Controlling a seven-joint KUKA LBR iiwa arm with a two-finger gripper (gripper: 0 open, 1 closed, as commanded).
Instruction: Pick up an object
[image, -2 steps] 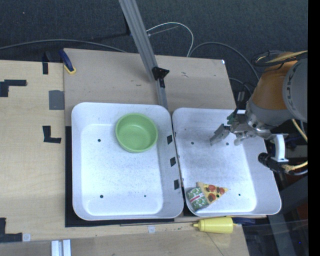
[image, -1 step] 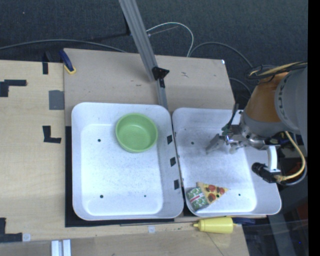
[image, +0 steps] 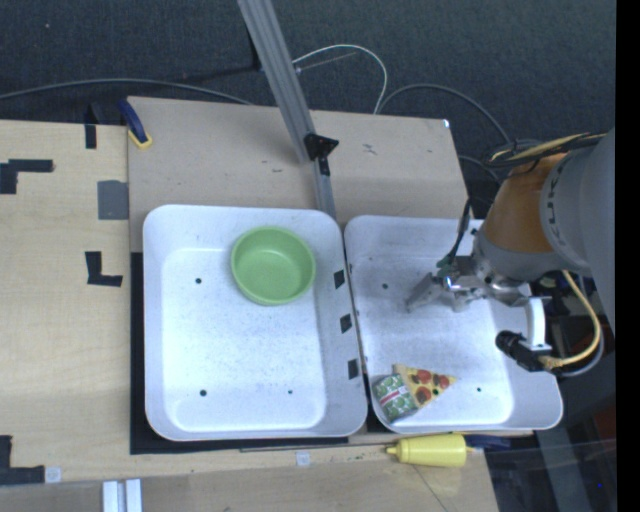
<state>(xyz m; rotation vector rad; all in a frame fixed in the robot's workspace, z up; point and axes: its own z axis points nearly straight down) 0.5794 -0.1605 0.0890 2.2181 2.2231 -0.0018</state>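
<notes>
Arm: the grey arm (image: 575, 215) with its orange band reaches in from the right, over the right bin (image: 375, 260).
Gripper: the gripper (image: 425, 293) hangs low above the upper middle of the right bin; whether its fingers are spread or pressed together cannot be told, and nothing shows between them.
Right bin: a toy pizza slice (image: 428, 384) lies near the front edge, touching a small green packet (image: 393, 396) at the front left corner.
Left bin: the left bin (image: 170, 330) holds a green bowl (image: 272, 265), upright, near its back right.
Bench: a yellow bottle (image: 432, 451) lies on its side just in front of the right bin.
</notes>
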